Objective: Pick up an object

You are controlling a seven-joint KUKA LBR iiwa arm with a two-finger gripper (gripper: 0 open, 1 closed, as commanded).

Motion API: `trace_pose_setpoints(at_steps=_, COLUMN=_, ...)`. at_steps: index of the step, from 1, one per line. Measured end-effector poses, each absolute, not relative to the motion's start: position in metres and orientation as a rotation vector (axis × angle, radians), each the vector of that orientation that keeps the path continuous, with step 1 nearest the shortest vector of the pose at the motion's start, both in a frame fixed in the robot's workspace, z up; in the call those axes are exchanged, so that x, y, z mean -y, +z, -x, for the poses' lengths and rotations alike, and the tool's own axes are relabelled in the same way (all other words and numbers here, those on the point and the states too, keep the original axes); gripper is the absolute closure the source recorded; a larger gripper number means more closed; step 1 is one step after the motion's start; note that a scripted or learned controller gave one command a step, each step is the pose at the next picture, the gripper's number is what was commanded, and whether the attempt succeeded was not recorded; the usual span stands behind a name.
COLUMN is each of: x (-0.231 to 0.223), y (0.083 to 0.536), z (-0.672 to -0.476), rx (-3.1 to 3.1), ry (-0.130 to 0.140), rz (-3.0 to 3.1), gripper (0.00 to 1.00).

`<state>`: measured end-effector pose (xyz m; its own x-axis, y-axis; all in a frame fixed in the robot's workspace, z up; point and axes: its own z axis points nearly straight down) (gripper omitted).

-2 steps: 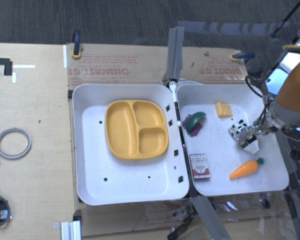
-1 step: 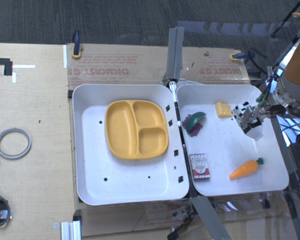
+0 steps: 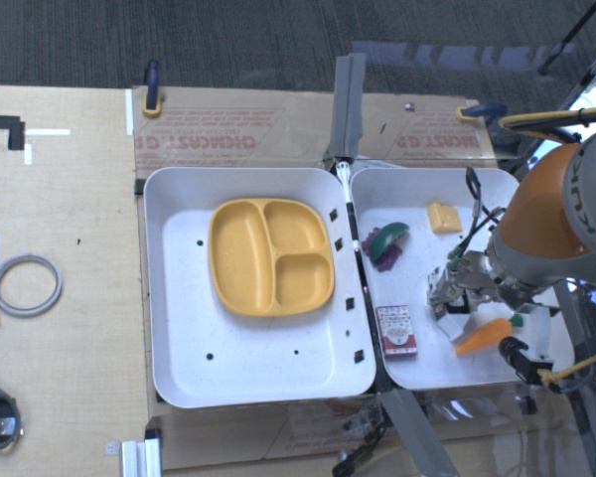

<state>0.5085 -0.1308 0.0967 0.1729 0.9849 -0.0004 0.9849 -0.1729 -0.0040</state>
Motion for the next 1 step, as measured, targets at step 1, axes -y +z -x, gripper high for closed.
trace_pose_setpoints(at_steps=1, x=0.0730, y=0.1910, z=-0.5383, rx=1.922, ry=0.004, rz=2.484, gripper=1.00)
